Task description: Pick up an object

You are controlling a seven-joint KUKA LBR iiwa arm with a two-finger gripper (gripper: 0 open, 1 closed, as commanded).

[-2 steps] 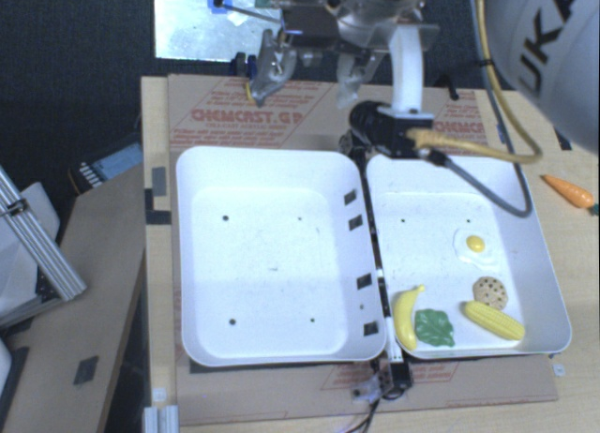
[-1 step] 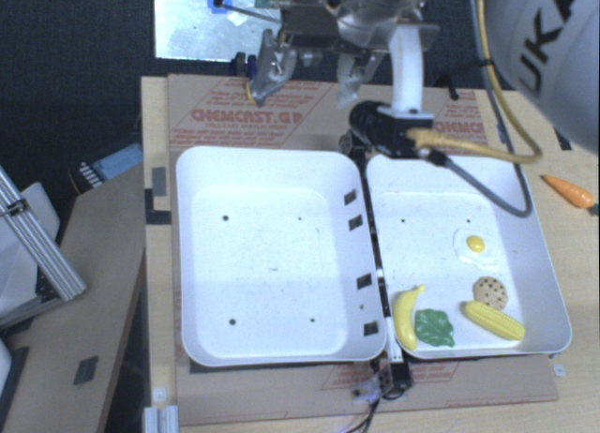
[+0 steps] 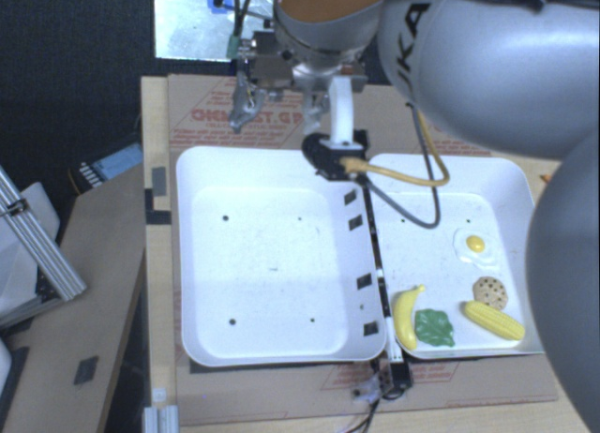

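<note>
Down at the near edge of the right bin (image 3: 511,178) sits the little cluster of toy food: a yellow banana (image 3: 406,317) standing up along the divider, a green leafy piece (image 3: 435,328) touching its right side, and just right of that a yellow corn cob (image 3: 494,321) lying at a slant. Moving back a touch, a round brown cookie (image 3: 488,291) rests just above the corn, and beyond it a fried egg (image 3: 474,246) lies flat near the bin's right wall. Across the divider, the left bin (image 3: 187,262) shows its white floor with a few dark specks. Further back now, the grey arm (image 3: 487,56) sweeps in from the right, orange band up top, and the gripper (image 3: 246,112) hangs over the cardboard beyond the far rim of the left bin, well apart from every piece of food. Its fingers are too blurred against the cardboard print; whether they're spread or pressed together, cannot tell. Nothing visible between them.
</note>
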